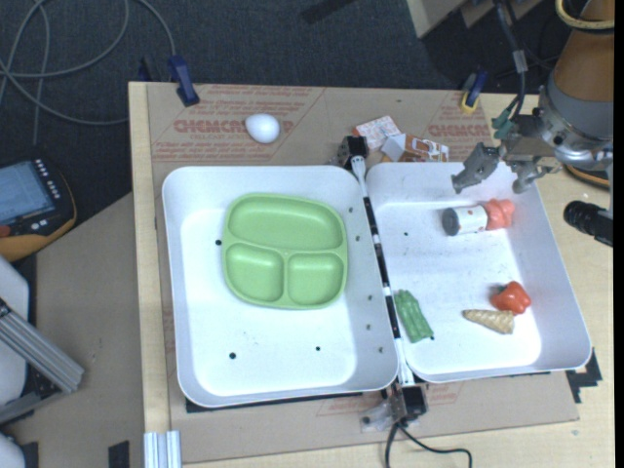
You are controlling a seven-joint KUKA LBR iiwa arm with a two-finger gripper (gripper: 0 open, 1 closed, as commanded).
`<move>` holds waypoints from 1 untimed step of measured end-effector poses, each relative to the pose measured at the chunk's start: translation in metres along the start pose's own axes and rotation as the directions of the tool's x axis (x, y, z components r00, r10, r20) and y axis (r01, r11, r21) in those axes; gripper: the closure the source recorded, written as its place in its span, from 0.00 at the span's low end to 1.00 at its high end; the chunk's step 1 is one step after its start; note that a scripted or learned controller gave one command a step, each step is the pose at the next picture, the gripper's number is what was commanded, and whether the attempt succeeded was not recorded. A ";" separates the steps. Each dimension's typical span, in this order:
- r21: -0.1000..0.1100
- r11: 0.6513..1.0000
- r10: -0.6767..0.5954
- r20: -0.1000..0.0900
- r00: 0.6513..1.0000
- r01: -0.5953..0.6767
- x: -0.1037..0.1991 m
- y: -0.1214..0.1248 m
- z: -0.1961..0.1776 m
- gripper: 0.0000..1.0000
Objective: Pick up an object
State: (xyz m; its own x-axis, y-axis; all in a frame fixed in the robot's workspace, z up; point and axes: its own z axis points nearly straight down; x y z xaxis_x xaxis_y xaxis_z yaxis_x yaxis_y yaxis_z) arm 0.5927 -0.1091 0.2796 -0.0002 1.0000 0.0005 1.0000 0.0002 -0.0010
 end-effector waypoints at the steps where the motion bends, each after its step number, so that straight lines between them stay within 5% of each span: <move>1: 0.001 1.000 0.001 0.000 1.000 -0.001 -0.039 0.036 0.089 0.00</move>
State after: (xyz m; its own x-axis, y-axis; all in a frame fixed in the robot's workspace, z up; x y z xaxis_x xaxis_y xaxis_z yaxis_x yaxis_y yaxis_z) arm 0.6285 -0.1483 0.1900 0.0009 1.0000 0.0001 1.0000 -0.0009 -0.0020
